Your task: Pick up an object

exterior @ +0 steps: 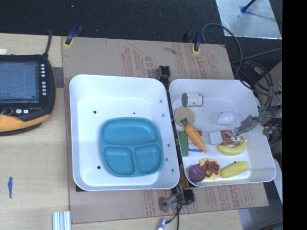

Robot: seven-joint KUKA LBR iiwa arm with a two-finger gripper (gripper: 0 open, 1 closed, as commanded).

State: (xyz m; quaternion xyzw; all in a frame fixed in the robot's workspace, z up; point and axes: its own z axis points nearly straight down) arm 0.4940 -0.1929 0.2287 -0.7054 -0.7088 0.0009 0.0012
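Note:
The right white bin (259, 104) holds several small items. Among them are a white cup (192, 99) on its side, a tan disc (184, 115), an orange carrot (195, 137) and a green stick (183, 143). Nearer the front lie a yellow banana (232, 149), a corn cob (234, 169), a purple onion (195, 173) and a red and yellow piece (210, 166). My gripper (245, 124) reaches in from the right edge, low over the bin. It sits just above a small red and white packet (230, 136), beside the banana. Nothing is visibly held.
The left white bin (81, 99) contains a blue divided plate (130, 145). A pale white lump (225, 118) and a white card (214, 138) lie in the right bin. A tablet with an orange case (24, 92) rests on the bench at left. Cables (254, 73) run at the right rear.

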